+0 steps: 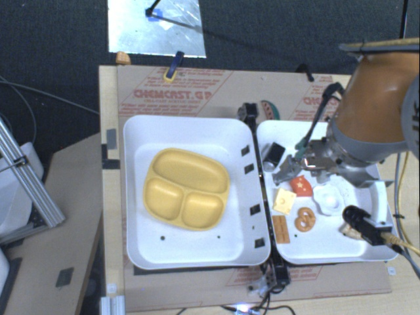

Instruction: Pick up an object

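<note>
Hand (291, 169) first: on my screen it sits low over the right shallow white plastic bin (341, 249), its tip just up and left of a small red wedge (302, 186). They are so close that I cannot say whether they touch. I cannot tell whether the hand is apart or together, because the grey arm with its orange band (377, 104) covers much of it from my angle.

I take the red wedge as my marker for everything else. Just below and left of it lies a pale yellow square slice (284, 201). Below it lies a brown pretzel-shaped ring (304, 219). Further down and left of it, a flat tan rectangular wafer (280, 229) lies along the bin's left wall. Just right of the wedge sits a white lumpy piece (327, 199). Up and left of the wedge, on the far side of the hand, a small black block (272, 154) lies tilted near the bin's upper left corner.

Well left of the wedge is the left shallow white plastic bin (190, 135). A yellow three-compartment plastic plate (187, 189) lies flat in it. Both bins rest on a brown cardboard sheet with red print (197, 94), which lies on the pale counter (72, 172). Far up and left of the wedge, past the cardboard, lies a silvery sheet (154, 18).
</note>
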`<act>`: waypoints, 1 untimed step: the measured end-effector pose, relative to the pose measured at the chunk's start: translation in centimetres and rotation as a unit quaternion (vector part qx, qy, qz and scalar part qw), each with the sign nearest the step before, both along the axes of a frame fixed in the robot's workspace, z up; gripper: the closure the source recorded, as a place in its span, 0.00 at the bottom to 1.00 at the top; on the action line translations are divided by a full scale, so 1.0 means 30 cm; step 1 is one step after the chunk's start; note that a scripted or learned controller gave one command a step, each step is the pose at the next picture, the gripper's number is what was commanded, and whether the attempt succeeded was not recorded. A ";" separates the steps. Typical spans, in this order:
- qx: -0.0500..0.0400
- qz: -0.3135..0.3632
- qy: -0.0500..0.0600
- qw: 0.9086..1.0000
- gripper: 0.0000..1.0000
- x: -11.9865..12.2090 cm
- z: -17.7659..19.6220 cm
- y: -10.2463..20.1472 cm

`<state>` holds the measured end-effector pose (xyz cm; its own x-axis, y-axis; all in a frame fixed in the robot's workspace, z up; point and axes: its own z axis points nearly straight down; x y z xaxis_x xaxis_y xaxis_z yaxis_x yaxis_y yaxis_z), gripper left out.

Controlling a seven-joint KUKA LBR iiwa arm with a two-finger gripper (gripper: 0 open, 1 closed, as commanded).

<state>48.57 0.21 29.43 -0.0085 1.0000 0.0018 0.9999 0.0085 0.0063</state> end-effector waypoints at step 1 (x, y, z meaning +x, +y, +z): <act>-0.001 -0.002 0.001 1.000 0.00 0.004 0.246 0.157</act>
